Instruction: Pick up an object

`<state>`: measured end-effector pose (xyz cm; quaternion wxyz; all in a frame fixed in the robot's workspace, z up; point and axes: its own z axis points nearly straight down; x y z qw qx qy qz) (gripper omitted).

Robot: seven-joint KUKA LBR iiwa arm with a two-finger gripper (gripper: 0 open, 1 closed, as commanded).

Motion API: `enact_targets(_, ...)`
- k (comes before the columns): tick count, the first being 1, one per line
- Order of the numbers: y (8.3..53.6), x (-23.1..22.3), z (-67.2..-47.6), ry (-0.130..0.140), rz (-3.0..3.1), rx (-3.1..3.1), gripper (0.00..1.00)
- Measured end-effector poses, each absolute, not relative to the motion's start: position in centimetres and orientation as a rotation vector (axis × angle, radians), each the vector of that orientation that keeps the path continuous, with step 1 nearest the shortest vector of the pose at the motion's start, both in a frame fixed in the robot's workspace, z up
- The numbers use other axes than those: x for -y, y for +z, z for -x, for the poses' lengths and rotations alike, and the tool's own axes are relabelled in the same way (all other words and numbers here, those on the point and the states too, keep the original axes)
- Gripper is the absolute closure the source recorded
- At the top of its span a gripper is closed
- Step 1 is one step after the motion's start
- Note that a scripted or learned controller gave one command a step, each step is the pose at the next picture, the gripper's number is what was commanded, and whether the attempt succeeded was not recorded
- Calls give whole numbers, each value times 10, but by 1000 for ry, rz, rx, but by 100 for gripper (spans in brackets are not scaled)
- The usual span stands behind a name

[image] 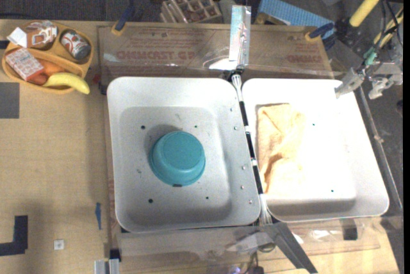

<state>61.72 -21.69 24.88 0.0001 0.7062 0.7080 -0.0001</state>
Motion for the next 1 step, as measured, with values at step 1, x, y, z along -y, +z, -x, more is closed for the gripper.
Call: enact_targets(1,139,168,-604,1,-2040,-2386,0)
